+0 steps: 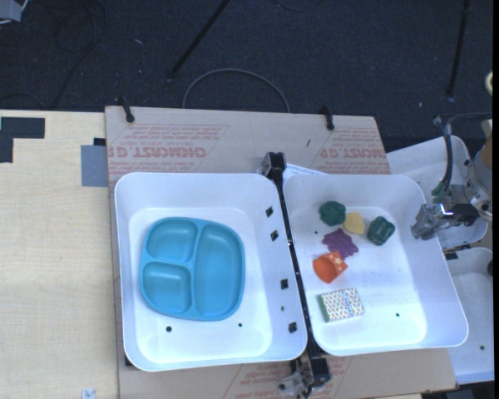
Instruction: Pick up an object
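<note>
Several small objects lie in the right bin (416,322): a dark green piece (332,213), a yellow piece (354,223), a green block (380,230), a purple piece (340,243), an orange piece (329,266) and a white patterned pad (341,304). My gripper (429,220) hangs at the right bin's right rim, to the right of the green block and apart from it. Nothing shows between its fingers, and their spacing is too small to read.
The left bin (141,194) holds a blue divided plate (193,268). A black divider (285,248) runs between the bins. Cardboard (233,144) lies under both. White equipment and cables stand at the far right beside the arm.
</note>
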